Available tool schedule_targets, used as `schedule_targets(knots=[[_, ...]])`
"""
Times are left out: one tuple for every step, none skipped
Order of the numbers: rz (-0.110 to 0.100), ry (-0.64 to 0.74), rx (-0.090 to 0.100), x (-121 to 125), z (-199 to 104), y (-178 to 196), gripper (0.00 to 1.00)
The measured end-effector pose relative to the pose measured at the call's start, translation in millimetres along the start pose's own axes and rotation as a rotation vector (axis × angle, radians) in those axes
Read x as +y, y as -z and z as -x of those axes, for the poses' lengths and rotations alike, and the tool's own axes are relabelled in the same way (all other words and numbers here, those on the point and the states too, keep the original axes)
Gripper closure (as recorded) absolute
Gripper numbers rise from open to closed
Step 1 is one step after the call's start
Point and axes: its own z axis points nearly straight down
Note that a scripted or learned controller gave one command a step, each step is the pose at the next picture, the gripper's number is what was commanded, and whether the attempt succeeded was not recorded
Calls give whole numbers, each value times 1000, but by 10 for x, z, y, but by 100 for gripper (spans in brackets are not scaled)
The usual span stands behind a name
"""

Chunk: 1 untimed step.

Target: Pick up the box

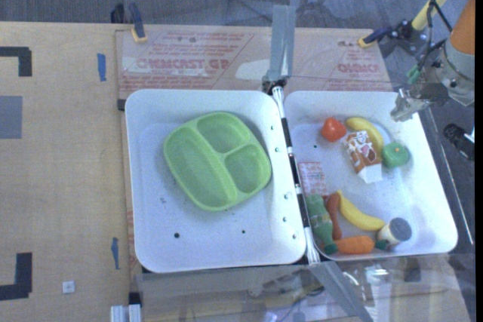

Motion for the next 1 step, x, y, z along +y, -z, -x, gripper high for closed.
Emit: schedule_targets(knots=[[0, -134, -1, 418, -454, 187, 100]])
